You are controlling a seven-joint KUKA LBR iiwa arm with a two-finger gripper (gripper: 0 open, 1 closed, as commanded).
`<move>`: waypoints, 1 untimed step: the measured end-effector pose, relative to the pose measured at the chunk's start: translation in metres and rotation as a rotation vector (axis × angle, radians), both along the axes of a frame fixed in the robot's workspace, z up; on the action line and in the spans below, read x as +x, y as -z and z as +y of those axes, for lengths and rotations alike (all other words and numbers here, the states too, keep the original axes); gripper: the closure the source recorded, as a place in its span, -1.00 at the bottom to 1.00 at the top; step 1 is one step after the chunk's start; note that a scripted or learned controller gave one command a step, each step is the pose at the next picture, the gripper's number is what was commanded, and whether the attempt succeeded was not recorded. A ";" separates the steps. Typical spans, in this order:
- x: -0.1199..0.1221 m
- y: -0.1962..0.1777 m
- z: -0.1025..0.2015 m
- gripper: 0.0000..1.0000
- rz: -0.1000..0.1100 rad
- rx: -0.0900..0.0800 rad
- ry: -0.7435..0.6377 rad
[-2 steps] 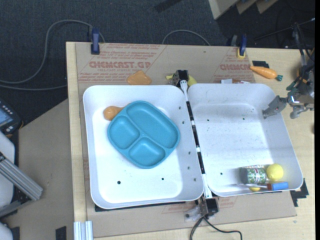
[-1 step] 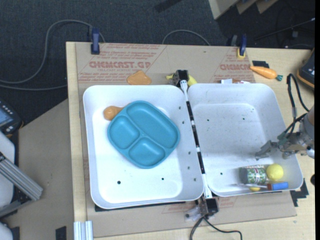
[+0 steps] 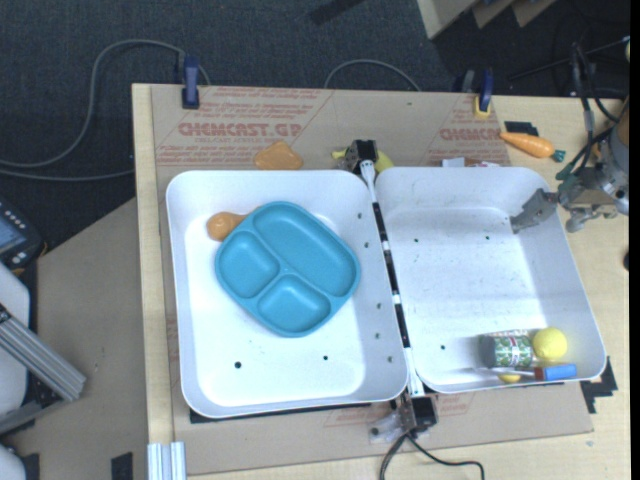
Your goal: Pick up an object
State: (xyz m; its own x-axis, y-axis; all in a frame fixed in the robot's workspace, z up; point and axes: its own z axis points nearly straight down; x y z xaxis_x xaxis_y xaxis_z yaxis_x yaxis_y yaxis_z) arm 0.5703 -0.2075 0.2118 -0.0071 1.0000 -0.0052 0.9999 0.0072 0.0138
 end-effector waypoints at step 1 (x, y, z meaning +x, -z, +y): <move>-0.070 0.098 -0.017 -1.00 0.027 0.009 0.012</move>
